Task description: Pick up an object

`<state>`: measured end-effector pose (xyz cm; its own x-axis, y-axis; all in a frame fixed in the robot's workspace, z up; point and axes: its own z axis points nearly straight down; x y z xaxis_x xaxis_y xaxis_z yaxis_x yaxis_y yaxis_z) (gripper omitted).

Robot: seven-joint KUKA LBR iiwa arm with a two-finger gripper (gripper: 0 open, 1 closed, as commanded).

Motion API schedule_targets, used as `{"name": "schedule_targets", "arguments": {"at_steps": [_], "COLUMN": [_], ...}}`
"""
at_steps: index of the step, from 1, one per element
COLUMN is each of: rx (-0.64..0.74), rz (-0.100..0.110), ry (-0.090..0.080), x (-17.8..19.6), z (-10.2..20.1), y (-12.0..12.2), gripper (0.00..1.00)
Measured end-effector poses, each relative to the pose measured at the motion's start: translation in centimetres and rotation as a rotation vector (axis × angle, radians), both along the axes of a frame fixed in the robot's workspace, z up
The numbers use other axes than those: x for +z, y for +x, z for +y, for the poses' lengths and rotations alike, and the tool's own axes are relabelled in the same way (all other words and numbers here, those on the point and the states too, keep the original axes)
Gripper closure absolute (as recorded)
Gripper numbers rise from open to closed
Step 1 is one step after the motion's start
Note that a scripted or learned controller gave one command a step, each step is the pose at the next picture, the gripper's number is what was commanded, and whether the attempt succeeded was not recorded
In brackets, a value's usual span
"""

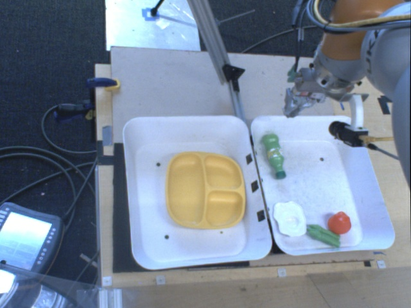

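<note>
Camera view — gripper (pixel 297 103) above right bin's (pixel 372 172) far rim, near green bottle (pixel 273 154) — grip state unclear.

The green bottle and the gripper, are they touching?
Apart. The camera view shows the gripper up above the right bin's far rim, with bare white bin floor between it and the green bottle.

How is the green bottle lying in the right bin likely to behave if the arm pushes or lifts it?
The green bottle lies on its side on the right bin floor, so a sideways nudge would probably roll it. Its rounded, smooth-looking body may slip between two fingers unless gripped across the middle. It looks like a small plastic toy, so likely light and stiff.
</note>
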<state>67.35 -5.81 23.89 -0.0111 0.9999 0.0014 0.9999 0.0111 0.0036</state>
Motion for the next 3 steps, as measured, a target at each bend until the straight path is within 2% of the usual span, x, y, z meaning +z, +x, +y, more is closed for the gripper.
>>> {"name": "schedule_targets", "arguments": {"at_steps": [1,3], "rx": [0.0,0.001], "rz": [0.003,0.0], "ry": [0.0,0.001], "x": [-0.4,-1.9], "z": [5.0,15.7], "y": [-0.5,1.4], "gripper": [1.0,1.0]}}
